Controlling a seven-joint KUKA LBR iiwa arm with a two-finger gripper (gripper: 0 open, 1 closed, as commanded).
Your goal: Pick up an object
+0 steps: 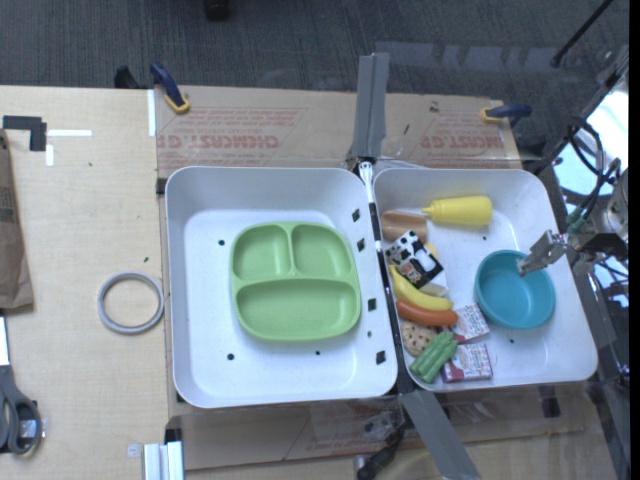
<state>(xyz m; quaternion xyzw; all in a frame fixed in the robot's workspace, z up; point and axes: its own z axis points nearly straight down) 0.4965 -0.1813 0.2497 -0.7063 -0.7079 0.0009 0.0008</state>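
The right bin (520, 193) holds a pile of toy food along its left side: a yellow squeeze bottle (460, 210), a black-and-white spotted block (413, 257), a banana (415, 290), an orange-red sausage (425, 315), a green pod (432, 356) and a red packet (468, 365). A blue bowl (514, 292) stands at the bin's right. My gripper (537, 257) reaches in from the right edge and hangs just over the bowl's upper right rim. Nothing shows in it.
The left bin (190, 268) bears a green divided plate (295, 280). A roll of tape (131, 301) lies on the bench to the left. Clamps and cables stand along the far and right edges of the bench.
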